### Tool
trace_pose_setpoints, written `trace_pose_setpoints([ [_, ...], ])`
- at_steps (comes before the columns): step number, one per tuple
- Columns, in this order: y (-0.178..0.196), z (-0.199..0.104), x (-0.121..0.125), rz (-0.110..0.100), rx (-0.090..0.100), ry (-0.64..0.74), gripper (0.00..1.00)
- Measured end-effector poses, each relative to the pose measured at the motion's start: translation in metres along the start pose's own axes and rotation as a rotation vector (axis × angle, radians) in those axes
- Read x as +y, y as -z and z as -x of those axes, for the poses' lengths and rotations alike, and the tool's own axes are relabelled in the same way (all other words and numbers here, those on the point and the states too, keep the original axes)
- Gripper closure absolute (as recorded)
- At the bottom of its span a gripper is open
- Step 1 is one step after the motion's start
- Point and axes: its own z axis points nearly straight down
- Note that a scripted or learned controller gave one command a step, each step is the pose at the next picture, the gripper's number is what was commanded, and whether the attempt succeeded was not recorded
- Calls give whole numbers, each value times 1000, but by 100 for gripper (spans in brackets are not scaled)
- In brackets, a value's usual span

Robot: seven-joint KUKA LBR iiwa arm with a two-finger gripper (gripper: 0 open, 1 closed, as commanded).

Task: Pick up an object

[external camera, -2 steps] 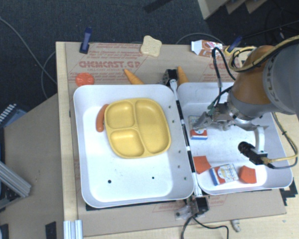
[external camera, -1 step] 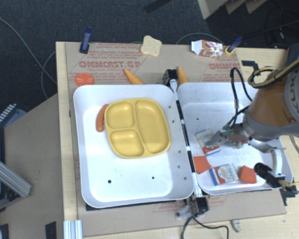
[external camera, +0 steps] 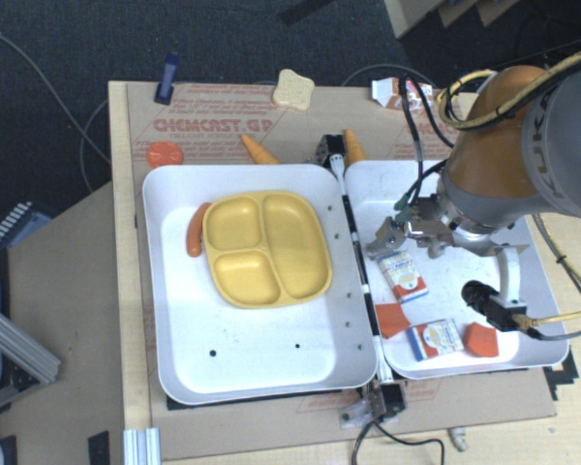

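My gripper [external camera: 408,244] hangs open over the left half of the right bin [external camera: 533,289], its fingers apart with nothing between them. Just below it lies a small white and red carton [external camera: 405,279], close to the fingertips. Nearer the front of that bin are a red block [external camera: 391,320], a second white and red carton [external camera: 436,338] and an orange-red piece [external camera: 481,339]. The left bin [external camera: 174,289] holds a yellow divided plate [external camera: 267,248], with a red sausage [external camera: 194,232] along the plate's left edge.
On the cardboard behind the bins lie a blue item [external camera: 167,77], a bread-shaped piece [external camera: 293,88], an orange carrot [external camera: 259,149], an orange disc [external camera: 163,153] and another orange piece [external camera: 353,146]. The grey arm with its orange band [external camera: 494,134] overhangs the right bin's back.
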Motion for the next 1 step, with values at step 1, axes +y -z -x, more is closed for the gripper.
trace_pose_setpoints([
  [1,-96,83,-54,7,-5,-4,0],
])
